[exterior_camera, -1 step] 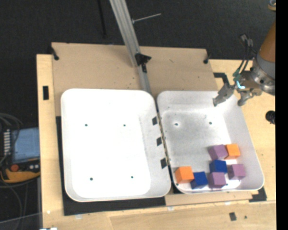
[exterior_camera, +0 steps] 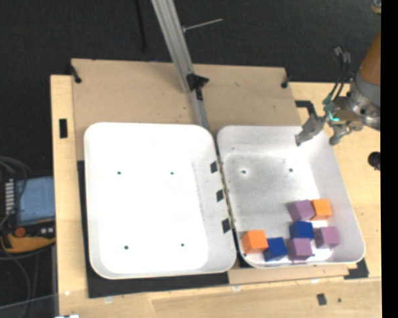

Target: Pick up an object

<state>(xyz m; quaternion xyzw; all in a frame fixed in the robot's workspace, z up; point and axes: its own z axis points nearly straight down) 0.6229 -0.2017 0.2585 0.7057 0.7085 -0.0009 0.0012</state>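
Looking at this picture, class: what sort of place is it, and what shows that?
Probably a robotics lab bench: a gripper on a robot arm hangs over two white bins, one holding coloured blocks, with loose cables alongside.

Grey hand (exterior_camera: 323,130), teal-marked wrist, orange band above.

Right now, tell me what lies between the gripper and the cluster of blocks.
In the camera view, only bare white floor of the right bin lies between the gripper, at the bin's far right rim, and the cluster of blocks along its near side.
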